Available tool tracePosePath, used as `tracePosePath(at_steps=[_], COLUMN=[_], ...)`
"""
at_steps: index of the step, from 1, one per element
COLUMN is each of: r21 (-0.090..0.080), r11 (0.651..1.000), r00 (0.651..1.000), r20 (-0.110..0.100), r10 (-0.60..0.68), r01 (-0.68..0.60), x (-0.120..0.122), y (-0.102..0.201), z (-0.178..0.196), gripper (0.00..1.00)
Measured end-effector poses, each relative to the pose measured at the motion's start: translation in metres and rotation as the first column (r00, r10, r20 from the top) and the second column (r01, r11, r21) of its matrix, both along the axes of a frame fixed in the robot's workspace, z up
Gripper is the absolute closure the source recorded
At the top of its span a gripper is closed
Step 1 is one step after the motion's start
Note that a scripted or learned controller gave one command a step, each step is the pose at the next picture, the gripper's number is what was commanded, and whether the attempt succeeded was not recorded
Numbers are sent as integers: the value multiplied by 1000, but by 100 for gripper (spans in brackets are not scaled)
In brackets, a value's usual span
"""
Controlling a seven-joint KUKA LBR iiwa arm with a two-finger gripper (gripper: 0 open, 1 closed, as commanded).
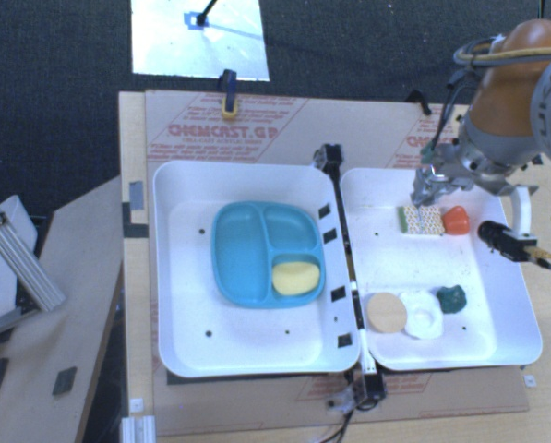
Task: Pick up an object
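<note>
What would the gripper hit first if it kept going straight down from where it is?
Probably the patterned block lying just under the gripper in the right bin; height above it is unclear.

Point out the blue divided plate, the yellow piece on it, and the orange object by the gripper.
blue divided plate [243, 261]: camera view, its large left compartment.
yellow piece [295, 278]: camera view, its middle.
orange object [455, 221]: camera view, its top.

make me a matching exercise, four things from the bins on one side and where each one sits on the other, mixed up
Things:
1. yellow item
2. orange item
3. dark green item
4. tan disc

Places:
A. right bin, near the right wall, beside the white piece
B. on the blue tray, left bin
C. right bin, near the divider
D. right bin, by the patterned block, under the gripper

Pairs: 1-B, 2-D, 3-A, 4-C
</note>
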State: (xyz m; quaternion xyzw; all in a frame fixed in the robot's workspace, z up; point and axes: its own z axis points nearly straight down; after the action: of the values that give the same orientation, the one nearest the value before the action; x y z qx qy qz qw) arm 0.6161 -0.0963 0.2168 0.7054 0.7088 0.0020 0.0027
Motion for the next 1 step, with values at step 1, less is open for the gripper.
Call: tracePosePath(at_steps=[1], r21=[0], r11=[1000], r00=[1000], r20=[2], r10=[2], r01=[-2], x=[1], y=[3], z=[65], gripper=[100])
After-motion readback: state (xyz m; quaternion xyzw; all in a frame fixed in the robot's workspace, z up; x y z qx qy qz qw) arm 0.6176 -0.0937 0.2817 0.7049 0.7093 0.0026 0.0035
